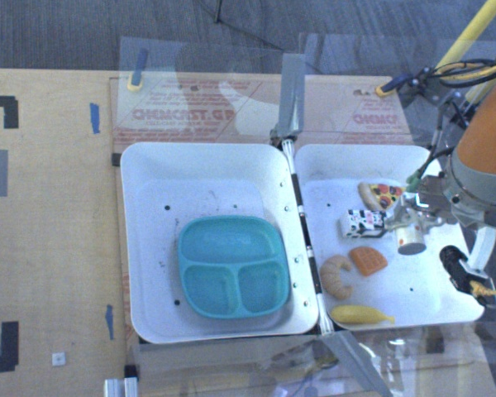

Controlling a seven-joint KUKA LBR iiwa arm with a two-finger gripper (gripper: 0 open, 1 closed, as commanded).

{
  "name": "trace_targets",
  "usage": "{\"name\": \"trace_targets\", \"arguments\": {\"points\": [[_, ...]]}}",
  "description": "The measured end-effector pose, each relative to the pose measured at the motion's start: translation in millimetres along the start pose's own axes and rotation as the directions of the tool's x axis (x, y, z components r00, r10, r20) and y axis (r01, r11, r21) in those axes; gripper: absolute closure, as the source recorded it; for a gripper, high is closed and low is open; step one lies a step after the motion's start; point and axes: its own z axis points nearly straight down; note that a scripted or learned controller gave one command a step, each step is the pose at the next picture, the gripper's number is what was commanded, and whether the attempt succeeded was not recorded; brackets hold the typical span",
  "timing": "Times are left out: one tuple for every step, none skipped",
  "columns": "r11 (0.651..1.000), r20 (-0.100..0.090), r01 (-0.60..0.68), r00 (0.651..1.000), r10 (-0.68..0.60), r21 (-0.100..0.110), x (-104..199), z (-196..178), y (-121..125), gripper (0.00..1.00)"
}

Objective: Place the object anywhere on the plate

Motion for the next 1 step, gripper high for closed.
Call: {"name": "trace_targets", "arguments": {"points": [[0.986,-0.001,0.168,0.986,-0.168,-0.002,77.1,-29.1,-14.1,1.0]]}}
